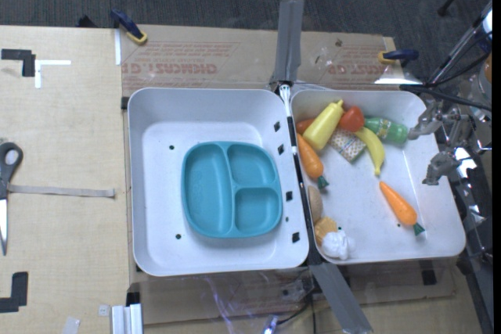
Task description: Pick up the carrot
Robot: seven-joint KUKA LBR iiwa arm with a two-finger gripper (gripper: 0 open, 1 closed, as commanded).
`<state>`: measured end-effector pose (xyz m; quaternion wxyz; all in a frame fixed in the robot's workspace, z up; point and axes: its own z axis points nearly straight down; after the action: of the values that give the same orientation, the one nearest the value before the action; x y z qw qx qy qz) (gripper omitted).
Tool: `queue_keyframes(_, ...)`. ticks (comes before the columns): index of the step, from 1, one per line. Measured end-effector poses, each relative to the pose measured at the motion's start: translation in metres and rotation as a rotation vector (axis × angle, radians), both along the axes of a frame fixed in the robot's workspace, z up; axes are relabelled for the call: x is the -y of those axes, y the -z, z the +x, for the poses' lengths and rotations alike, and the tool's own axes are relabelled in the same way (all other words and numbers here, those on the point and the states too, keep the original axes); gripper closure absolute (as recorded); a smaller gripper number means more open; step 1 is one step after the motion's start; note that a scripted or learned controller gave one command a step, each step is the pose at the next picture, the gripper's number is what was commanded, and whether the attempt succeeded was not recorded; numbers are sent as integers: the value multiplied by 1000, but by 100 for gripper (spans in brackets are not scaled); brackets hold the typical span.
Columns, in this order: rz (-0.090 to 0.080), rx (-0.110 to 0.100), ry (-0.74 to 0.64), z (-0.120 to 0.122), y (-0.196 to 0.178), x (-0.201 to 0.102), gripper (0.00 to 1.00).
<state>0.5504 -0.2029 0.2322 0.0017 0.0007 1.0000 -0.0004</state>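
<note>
Two bins on the desk (63,168), carrot not yet grasped.
Left bin (149,238) holds a teal tray (232,189); in the right bin (438,238) the carrot (398,203) lies free, seemingly light, rigid, smooth, best pinched across its thick middle; the end effector (440,145) hovers nearby, opening unclear.

The only lettering I can find is red print on the brown cardboard sheet (196,59) lying under the far edges of the two bins. It runs upside down and mirrored from my camera, and I cannot make out any word. I see nothing else readable.
</note>
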Motion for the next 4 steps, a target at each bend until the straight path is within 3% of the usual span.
queue_keyframes(1,-1,1,-129,-32,139,9,0)
queue_keyframes(2,0,-2,-255,-61,140,-39,0)
queue_keyframes(4,0,0,-90,-67,140,-36,0)
